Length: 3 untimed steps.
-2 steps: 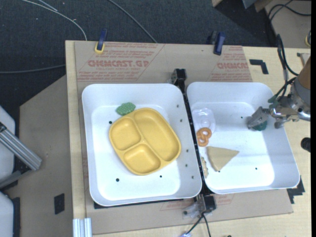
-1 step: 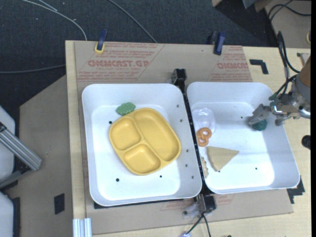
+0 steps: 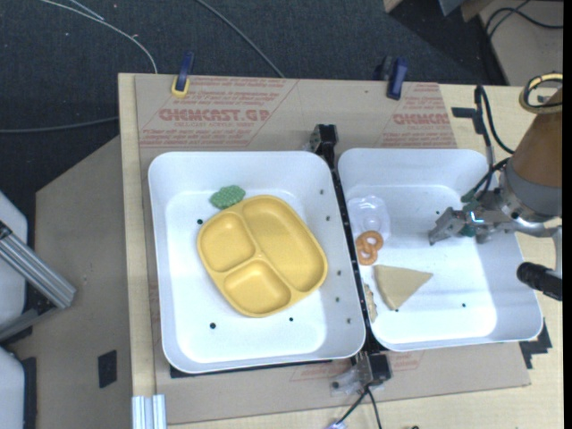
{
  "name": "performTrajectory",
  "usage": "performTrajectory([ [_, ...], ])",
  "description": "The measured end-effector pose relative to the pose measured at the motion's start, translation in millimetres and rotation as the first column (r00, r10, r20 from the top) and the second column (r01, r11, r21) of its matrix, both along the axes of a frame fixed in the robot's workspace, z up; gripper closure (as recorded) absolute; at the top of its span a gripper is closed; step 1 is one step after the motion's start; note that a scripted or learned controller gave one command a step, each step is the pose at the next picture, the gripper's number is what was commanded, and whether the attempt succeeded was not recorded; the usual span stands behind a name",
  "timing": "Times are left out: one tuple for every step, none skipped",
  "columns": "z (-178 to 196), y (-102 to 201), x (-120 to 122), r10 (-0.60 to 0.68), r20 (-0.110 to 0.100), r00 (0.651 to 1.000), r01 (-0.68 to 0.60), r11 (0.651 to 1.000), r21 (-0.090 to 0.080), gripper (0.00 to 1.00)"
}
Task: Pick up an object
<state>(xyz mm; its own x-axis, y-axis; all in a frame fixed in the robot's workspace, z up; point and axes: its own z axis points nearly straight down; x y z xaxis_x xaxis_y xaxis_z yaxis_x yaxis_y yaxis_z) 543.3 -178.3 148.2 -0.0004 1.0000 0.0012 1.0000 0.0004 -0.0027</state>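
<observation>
My gripper (image 3: 444, 226) hangs over the right part of the right bin (image 3: 465, 170), reaching in from the right below the orange-banded wrist. To its left, an orange ring (image 3: 368, 246) lies near the bin's left wall. A clear plastic piece (image 3: 366, 213) sits just above the ring. A tan triangular wedge (image 3: 400, 285) rests below the ring, left of and below the gripper. None of these touches the gripper.
The left bin (image 3: 174, 186) holds a yellow divided plate (image 3: 261, 255) with a small green object (image 3: 228, 197) at its upper left edge. A black clamp (image 3: 323, 138) sits where the two bins meet at the back. Cables hang by the arm at the right.
</observation>
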Motion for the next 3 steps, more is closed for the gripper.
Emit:
performTrajectory([
  [-60,-6,1,0.0,-0.001,1.0,0.0,1.0,0.0,0.0],
  [-64,-6,1,0.0,0.0,1.0,0.0,1.0,0.0,0.0],
  [-53,-6,1,-0.001,0.002,1.0,0.001,1.0,0.0,1.0],
])
